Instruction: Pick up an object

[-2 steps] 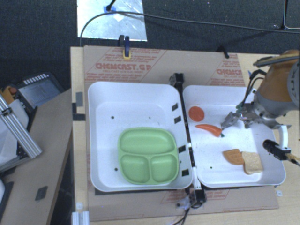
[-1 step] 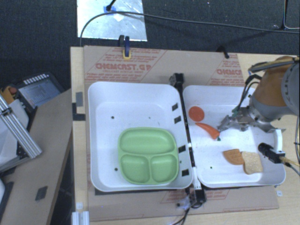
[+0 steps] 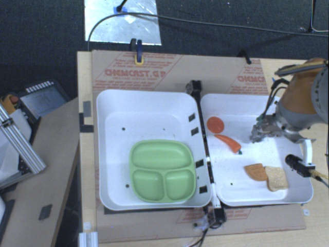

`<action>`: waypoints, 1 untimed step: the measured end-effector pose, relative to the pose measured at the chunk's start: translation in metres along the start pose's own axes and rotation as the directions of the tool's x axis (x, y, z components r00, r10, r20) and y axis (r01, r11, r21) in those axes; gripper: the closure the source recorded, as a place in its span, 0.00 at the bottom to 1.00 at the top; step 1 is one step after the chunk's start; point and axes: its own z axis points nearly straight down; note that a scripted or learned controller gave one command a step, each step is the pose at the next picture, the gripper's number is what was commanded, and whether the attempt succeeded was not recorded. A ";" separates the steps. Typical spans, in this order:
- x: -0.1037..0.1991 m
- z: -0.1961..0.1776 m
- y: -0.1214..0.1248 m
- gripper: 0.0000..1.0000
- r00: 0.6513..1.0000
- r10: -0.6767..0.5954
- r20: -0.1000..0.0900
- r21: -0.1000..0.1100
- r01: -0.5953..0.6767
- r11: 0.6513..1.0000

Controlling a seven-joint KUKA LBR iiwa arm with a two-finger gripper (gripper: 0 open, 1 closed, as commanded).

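Carrot (image 3: 227, 142) is sitting in the right bin (image 3: 293, 197), lying slanted near that bin's left wall, with a small orange disc (image 3: 215, 124) just above it, nearly touching its upper end. Toward the bin's front right there's a bread slice (image 3: 255, 172) and a paler bit of toast (image 3: 276, 178) touching each other, well apart from the carrot. Gripper (image 3: 258, 133) hangs low just right of the carrot, nothing visibly between its fingers, and honestly I can't tell if they're spread or pressed together. Left of the carrot's bin, the left bin (image 3: 110, 117) holds a green divided plate (image 3: 162, 170).
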 end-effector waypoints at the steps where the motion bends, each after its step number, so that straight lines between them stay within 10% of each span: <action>1: 0.005 -0.048 0.009 1.00 1.000 -0.003 0.001 -0.002 0.003 1.000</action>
